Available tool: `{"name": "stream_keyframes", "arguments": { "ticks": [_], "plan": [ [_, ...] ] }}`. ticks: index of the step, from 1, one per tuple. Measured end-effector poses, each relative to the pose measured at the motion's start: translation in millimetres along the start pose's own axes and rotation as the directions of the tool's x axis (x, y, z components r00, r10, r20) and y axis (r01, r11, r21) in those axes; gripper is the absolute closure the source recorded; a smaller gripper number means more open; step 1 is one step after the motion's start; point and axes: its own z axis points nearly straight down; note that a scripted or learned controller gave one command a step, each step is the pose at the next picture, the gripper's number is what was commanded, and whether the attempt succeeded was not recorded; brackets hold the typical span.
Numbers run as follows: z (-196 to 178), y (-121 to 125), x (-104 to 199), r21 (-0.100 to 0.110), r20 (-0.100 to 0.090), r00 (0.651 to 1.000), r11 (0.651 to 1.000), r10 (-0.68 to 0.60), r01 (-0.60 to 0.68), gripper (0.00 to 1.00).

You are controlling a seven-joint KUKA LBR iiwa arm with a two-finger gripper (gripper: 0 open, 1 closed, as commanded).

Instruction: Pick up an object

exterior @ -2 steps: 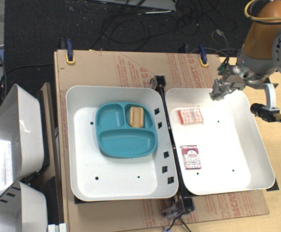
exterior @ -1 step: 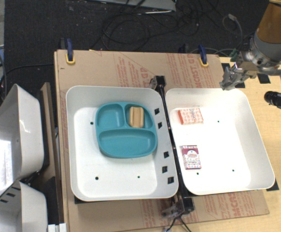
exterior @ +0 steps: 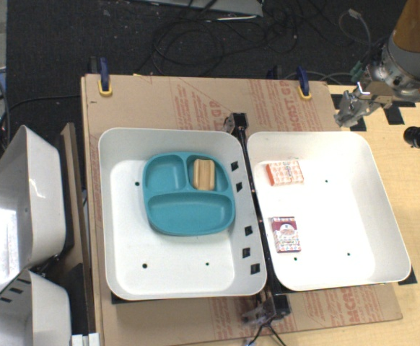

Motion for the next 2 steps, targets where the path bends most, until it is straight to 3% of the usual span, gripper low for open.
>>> {"name": "stream_keyframes", "arguments": {
  "ticks": [2],
  "plan": [
    [19, -31, 105, 0.006, -0.002, 1.0, 1.0, -0.004, 0.004, 1.0]
  ]
}}
